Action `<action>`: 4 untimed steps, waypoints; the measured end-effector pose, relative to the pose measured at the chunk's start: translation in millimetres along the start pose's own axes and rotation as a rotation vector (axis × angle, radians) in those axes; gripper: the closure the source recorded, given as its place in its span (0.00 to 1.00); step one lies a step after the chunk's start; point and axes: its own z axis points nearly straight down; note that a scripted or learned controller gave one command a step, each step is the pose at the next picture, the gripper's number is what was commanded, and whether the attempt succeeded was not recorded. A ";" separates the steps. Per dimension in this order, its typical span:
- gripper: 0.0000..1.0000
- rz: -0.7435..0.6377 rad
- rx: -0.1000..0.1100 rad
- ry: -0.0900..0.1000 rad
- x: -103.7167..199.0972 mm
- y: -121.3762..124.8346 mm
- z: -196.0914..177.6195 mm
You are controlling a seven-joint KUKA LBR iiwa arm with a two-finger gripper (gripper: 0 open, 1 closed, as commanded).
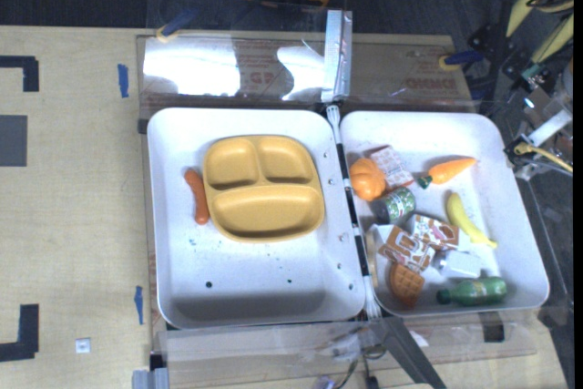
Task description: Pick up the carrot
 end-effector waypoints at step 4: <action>1.00 -0.183 0.005 -0.001 22.8 11.5 -32.7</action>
